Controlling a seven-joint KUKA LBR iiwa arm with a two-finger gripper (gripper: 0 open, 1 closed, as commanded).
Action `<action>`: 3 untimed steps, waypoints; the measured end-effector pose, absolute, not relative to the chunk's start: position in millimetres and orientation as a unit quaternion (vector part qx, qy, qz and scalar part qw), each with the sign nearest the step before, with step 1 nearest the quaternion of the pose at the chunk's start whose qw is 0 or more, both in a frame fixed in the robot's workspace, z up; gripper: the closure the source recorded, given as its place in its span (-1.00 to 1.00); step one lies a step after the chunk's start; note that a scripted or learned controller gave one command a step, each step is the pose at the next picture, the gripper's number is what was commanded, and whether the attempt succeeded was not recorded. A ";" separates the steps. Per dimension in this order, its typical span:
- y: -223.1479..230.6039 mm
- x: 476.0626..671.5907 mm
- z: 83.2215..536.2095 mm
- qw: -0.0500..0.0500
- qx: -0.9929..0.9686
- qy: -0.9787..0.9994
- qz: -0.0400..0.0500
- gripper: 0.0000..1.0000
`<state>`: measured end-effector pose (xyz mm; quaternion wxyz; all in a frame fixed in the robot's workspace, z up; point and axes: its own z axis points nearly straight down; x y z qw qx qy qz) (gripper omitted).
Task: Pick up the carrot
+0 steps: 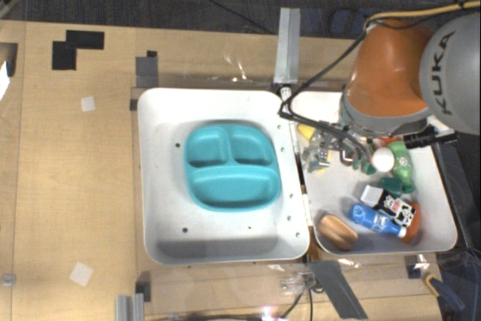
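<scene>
Clutter fills the right bin (443, 225) – blue bottle (376, 221), bread roll (337, 231), green toy (399, 165). Carrot hidden, can't spot it. Gripper (325, 154) low at left edge, state unclear. Teal tray (229, 165) in left bin (161, 169), wood bench (68, 184).

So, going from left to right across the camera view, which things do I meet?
Left white bin → teal divided plate → pincer → brown bread-like roll → blue bottle → green toy
</scene>
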<state>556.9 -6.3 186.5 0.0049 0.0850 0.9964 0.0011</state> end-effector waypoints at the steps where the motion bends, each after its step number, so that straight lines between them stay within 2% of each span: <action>1: -73.7 518.8 437.4 0.010 0.231 0.973 0.001 1.00; 2: -69.6 487.8 300.7 0.001 0.223 0.975 0.000 1.00; 3: -34.1 492.8 264.2 0.002 0.324 0.946 0.001 1.00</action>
